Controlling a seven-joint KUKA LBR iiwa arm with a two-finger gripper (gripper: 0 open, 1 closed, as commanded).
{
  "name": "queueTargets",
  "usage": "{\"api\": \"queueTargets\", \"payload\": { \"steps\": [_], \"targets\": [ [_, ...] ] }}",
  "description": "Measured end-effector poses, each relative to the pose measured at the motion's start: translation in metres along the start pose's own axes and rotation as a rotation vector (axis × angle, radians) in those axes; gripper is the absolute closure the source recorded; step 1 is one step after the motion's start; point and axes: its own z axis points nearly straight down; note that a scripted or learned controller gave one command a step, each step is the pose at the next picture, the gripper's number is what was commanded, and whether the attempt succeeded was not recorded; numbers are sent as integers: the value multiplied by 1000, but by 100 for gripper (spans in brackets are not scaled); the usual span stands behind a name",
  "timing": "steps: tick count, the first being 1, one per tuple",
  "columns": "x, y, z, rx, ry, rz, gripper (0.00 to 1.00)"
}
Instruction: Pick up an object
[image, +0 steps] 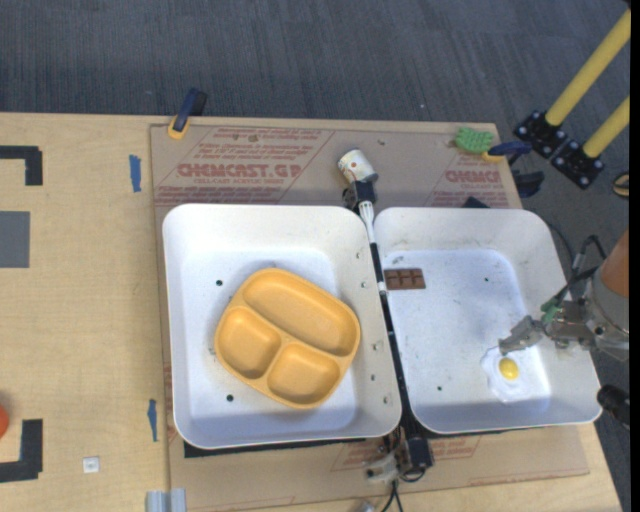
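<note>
The egg (508, 371), a flat fried-egg toy, lies at five o'clock in the right bin (450, 310). It looks light, thin and slippery (pinch its rim). The gripper (518, 338) hovers at its twelve o'clock, narrowly parted, holding nothing.

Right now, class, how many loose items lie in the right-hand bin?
2: a brown chocolate bar near the bin's upper left, and a fried egg toy near its lower right, by the gripper. None seems hidden.
</note>
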Motion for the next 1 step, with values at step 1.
{"api": "queueTargets", "payload": {
  "steps": [1],
  "targets": [
    [16,-1,47,0,4,-172,0]
  ]
}}
